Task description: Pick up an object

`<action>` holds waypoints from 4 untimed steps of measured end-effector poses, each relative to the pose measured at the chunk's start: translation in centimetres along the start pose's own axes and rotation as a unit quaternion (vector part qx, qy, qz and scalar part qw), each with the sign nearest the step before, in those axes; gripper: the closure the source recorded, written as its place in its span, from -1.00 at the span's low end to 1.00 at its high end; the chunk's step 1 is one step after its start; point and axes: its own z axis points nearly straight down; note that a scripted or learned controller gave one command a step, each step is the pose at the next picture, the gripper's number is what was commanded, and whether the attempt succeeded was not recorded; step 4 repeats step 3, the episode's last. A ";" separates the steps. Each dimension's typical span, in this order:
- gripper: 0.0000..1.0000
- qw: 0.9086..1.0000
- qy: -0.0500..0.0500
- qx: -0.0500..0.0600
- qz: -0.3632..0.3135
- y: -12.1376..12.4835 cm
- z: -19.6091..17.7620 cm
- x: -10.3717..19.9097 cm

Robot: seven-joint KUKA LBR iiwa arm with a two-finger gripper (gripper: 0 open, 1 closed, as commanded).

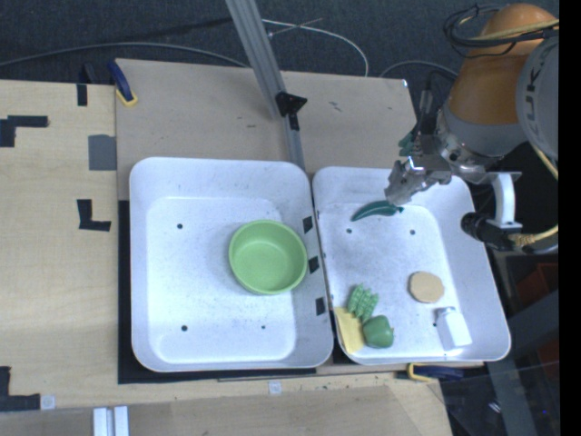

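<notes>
My gripper (pixel 399 193) hangs over the back part of the right bin (pixel 477 271), reaching in from the right. Directly under its tip lies a small teal curved object (pixel 373 212), whose right end sits by the gripper; I cannot tell if they touch. Further forward in the same bin are a tan round disc (pixel 426 287), a green ridged piece (pixel 361 302), a green rounded lump (pixel 378 332), a yellow piece (pixel 347 328) and a white block (pixel 450 326). A light green bowl (pixel 267 257) stands upright in the left bin (pixel 150 243).
A grey metal pole (pixel 259 48) slants down from the top to the back edge where the two bins meet. Cables (pixel 318 34) trail on the dark floor behind the bench. The arm's orange-banded body (pixel 495 71) stands over the right bin's far corner.
</notes>
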 end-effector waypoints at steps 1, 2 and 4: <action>1.00 1.000 0.000 0.001 0.000 -1.3 -0.1 6.0; 1.00 1.000 0.000 0.001 0.000 -3.3 -0.1 11.5; 1.00 1.000 0.000 0.001 -0.001 -4.1 -0.1 17.0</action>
